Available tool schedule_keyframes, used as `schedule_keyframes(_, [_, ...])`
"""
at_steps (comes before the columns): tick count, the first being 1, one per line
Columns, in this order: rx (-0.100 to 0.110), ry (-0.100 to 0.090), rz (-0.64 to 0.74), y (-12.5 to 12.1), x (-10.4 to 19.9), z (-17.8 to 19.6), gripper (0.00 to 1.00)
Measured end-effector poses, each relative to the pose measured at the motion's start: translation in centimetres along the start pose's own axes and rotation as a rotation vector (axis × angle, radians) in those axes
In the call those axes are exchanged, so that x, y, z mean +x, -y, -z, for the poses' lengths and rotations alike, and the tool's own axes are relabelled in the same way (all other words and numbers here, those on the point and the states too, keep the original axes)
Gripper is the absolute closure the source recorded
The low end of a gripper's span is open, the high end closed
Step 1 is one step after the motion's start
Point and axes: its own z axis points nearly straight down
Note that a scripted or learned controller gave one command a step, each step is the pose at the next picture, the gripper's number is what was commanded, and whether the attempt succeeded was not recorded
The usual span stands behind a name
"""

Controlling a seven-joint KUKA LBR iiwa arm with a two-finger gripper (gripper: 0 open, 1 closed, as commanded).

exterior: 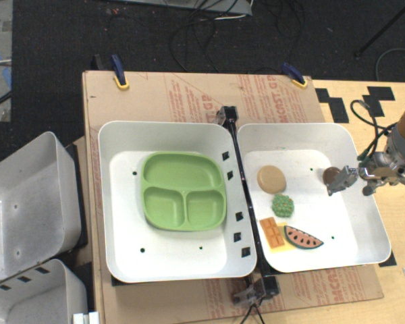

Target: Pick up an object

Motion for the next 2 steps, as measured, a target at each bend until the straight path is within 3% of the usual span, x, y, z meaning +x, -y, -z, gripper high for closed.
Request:
schedule_keyframes(1, [-0.010, 0.003, 0.003, -0.2, 0.0, 0.5, 0.00])
schedule_keyframes(2, [-0.004, 0.000, 0.001, 0.0, 1.1, -5.2, 0.00])
